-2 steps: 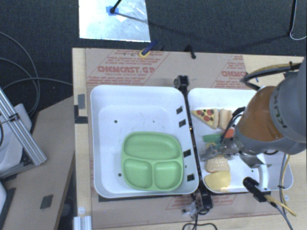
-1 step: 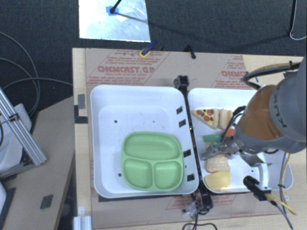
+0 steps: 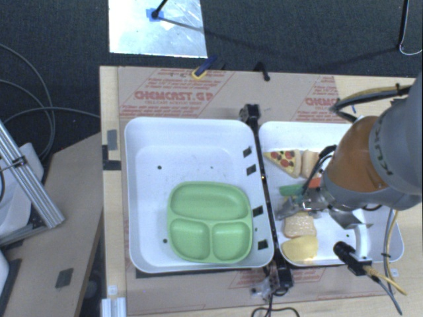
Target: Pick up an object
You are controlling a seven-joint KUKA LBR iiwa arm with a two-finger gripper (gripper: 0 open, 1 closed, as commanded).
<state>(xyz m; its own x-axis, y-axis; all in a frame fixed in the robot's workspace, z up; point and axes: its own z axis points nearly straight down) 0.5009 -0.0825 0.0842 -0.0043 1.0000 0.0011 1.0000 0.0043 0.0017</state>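
The object nearest the claw is a pale, grainy toy food piece, lying in the right bin near that bin's left wall and toward its front. Left to right: the left bin holds a green divided tray; the right bin holds a toy pizza slice at the back, a green piece below it, the grainy piece, and a yellow rounded piece just in front of it. The gripper hangs over the right bin with metal parts just above the grainy piece, touching or nearly so. Whether the claw is open or closed cannot be told, as the wrist hides it. The grainy piece is roughly squarish, its slightly longer axis running left to right; it points in no clear direction. Judged from this, the coming move is a short descent toward the bin's front.
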